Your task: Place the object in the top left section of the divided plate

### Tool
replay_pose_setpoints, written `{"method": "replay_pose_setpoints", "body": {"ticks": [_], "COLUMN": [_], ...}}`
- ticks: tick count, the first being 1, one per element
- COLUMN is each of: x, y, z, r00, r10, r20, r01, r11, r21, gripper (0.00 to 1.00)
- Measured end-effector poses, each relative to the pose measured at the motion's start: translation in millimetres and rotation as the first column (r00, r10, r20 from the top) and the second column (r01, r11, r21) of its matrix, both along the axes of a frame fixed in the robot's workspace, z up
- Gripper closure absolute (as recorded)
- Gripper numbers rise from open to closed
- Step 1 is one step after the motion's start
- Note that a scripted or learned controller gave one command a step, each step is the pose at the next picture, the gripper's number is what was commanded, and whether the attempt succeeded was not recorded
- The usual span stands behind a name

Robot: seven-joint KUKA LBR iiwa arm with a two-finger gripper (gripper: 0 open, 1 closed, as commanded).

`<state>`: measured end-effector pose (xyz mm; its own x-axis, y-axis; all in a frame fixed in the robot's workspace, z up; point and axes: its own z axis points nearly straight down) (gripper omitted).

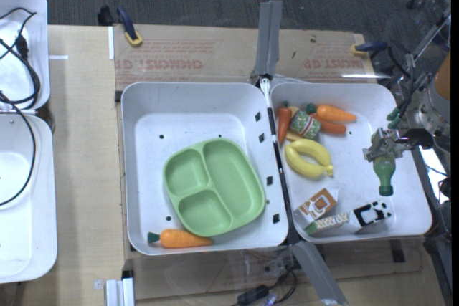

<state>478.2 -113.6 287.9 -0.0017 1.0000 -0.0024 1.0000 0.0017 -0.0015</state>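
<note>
Reaching in from the right, the gripper (385, 147) stands over the right bin (344, 91) near its right wall, just above a green bottle (385, 175); the bottle's top is at the fingertips, but it is too small and blurred to tell if the bottle is pinched or only touched, and I cannot tell if the gripper is spread or pressed together; the bottle stands about upright on the bin floor. Left of it, in the same bin, lies a yellow banana (309, 158), and above the banana a red and green strawberry (306, 125) sits between a carrot (283, 122) that points down along the left wall and two more carrots (333, 117) that lie to the right; at the bottom of the bin a small carton (322, 211) lies beside a black and white object (374, 213). The left bin (143, 118) holds the green divided plate (214, 187), turned a little; all three sections of the plate are bare; one orange carrot (179, 238) lies just below the plate, near the bin's lower left corner.
</note>
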Motion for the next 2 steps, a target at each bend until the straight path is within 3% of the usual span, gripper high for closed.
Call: {"method": "replay_pose_setpoints", "body": {"ticks": [1,2], "x": [22.4,23.2], "y": [-32.4,-32.4], "z": [21.9,29.5], "r00": [0.997,0.997], "r10": [0.078,0.082], "r20": [0.000,-0.004], "r01": [-0.078,-0.082], "r11": [0.997,0.997], "r21": [0.000,-0.002], "gripper": [1.00,1.00]}}
